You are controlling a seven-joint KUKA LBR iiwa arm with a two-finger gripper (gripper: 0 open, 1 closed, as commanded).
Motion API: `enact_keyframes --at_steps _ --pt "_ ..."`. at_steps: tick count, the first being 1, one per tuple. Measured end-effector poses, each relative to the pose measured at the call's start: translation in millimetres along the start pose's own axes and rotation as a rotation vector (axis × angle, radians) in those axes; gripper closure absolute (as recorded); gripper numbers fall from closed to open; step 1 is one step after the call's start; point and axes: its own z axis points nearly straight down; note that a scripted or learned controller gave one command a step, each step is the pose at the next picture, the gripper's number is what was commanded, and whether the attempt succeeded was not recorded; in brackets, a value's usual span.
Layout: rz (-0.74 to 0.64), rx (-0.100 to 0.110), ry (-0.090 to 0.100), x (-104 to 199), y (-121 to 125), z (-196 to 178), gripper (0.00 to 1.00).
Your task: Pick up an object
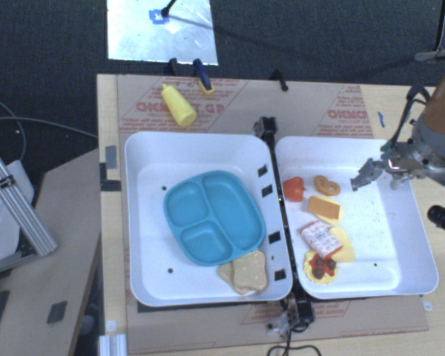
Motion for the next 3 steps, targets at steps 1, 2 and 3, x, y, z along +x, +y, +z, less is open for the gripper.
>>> enact_keyframes --at_steps 1,2,3 --pt "-0.004 0.0 -0.001 4.6 48.0 142.8 0.0" --pt "-0.004 -0.009 -0.003 -8.6 108.9 133.9 0.0" --pt "0.005 0.009 0.003 6.7 -10.1 136.3 0.0"
